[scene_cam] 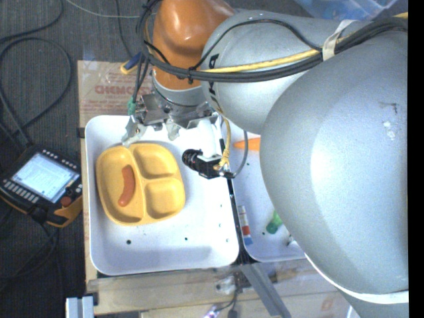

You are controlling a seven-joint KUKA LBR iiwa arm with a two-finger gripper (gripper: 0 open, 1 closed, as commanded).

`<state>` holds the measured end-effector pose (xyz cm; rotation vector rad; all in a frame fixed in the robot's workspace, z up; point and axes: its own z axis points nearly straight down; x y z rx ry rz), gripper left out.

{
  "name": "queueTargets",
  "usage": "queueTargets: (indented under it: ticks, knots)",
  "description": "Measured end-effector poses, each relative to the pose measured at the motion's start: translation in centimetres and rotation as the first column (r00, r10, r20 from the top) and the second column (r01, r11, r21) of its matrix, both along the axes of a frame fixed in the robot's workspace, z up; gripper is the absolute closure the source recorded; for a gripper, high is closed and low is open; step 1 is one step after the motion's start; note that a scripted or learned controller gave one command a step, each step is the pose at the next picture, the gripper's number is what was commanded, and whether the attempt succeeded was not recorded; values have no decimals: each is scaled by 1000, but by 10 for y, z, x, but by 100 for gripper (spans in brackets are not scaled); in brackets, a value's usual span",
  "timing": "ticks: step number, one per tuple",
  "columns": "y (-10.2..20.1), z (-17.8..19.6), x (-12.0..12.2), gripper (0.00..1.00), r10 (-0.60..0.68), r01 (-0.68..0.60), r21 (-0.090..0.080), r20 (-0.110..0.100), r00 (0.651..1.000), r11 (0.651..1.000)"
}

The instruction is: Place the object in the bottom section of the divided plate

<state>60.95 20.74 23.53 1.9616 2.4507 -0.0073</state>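
Orange sausage in yellow plate, apparently.

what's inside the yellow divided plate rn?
An orange sausage-shaped object lies in the long left section of the yellow divided plate. Its two right sections look bare. The gripper covers the top rim.

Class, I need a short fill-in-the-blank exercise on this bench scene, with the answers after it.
1. The divided plastic plate is coloured ____.
2. The plate lies in the ____ shallow white bin as the camera sees it.
3. The long orange-red sausage-shaped object lies in the plate's ____ section in the camera view.
4. The plate is divided into ____ sections.

Answers: yellow; left; left; three
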Motion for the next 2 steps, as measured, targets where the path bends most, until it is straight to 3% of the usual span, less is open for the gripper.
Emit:
queueTargets:
  ticks: [1,2]
  knots:
    - [-21,177,36,0,80,-80,1,1,997,997]
    - [-20,186,36,100,81,-81,-3,0,997,997]
